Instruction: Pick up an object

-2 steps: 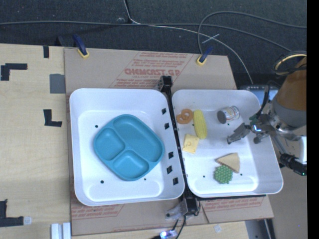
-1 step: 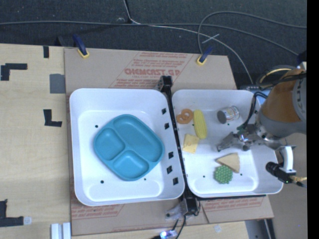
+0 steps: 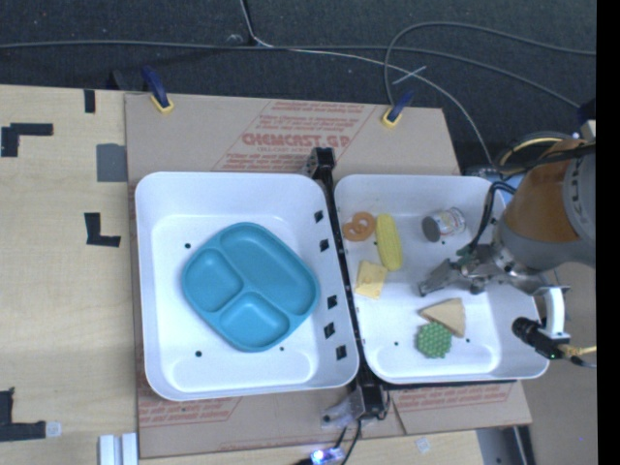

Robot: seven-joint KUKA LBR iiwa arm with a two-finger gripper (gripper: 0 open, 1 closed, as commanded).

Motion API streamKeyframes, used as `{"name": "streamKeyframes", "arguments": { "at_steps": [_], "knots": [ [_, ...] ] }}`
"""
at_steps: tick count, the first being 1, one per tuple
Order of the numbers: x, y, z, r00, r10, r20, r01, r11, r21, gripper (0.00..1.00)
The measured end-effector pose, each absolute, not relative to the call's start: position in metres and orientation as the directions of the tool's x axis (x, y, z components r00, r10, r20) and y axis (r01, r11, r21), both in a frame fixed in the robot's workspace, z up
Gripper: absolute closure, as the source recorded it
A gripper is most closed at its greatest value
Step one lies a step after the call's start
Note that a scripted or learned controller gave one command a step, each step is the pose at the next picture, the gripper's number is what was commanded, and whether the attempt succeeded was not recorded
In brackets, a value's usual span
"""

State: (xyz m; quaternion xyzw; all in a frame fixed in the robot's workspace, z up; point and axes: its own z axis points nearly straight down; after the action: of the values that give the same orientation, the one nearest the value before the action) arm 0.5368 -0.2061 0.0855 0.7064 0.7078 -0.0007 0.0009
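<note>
1. Sandwich wedge (image 3: pixel 445 315) sits in your right bin (image 3: pixel 484 361), just below-left of the gripper (image 3: pixel 438 281).
2. Gripper's fingers look spread and pinch nothing.
3. So you'd drop slightly down-left; broccoli (image 3: pixel 434 340) crowds it.

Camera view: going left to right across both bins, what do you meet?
Blue divided plate → orange ring → yellow corn cob → green broccoli piece → gripper.
</note>
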Motion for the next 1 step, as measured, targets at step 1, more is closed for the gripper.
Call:
{"name": "streamKeyframes", "arguments": {
  "at_steps": [1],
  "knots": [
    [0.5377, -0.2069, 0.0969, -0.002, 1.0, -0.006, 1.0, 0.002, 0.004, 1.0]
  ]
}}
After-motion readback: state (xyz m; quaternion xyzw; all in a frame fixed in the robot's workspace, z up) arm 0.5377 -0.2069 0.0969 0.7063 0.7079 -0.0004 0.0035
